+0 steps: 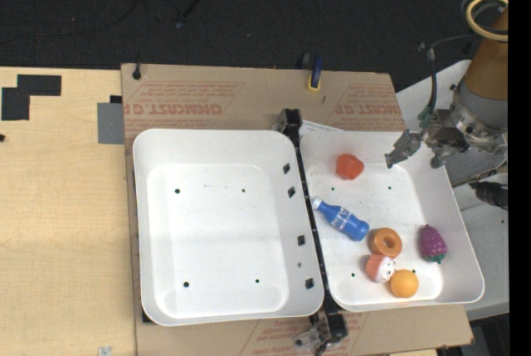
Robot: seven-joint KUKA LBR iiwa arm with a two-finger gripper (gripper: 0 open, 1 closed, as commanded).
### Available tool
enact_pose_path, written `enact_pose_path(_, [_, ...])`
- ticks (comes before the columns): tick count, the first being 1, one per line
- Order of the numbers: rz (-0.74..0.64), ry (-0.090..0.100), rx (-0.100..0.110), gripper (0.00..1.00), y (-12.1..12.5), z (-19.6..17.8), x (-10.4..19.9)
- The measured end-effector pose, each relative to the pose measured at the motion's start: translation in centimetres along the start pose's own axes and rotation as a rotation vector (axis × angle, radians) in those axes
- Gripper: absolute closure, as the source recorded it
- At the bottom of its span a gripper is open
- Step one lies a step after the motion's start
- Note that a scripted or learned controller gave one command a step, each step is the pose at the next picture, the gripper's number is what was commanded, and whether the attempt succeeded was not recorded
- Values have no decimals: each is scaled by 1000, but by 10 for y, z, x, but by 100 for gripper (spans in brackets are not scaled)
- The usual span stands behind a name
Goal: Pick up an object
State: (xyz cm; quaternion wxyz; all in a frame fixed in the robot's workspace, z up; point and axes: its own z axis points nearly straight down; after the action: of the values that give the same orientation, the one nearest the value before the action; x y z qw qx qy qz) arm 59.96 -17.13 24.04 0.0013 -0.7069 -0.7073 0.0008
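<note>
- Bins first: two shallow white ones are set side by side on a cardboard sheet (249, 101), the left bin (216, 226) next to the right bin (448, 205), and all the objects are found in the right one.
- A blue bottle (341, 219) is laid flat near the divider, its long axis on a diagonal, white cap end pointed up-left, base pointed down-right toward the donut.
- A red object (349, 167) is parked in the upper part of that bin, well apart from the rest.
- An orange ring donut (386, 242) is seen just beside the bottle's base, with a red-and-white toy (380, 268) right below it and an orange ball (404, 284) touching or nearly touching that.
- A purple grape bunch (431, 243) is placed near the right wall.
- The gripper (419, 148) is hung over the bin's upper right corner, fingers spread fairly wide, nothing seen between them, well apart from every object.
</note>
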Motion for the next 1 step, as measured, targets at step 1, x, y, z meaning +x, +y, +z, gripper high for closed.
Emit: enact_pose_path(1, [-2,-4,-9,0,48,115,-43])
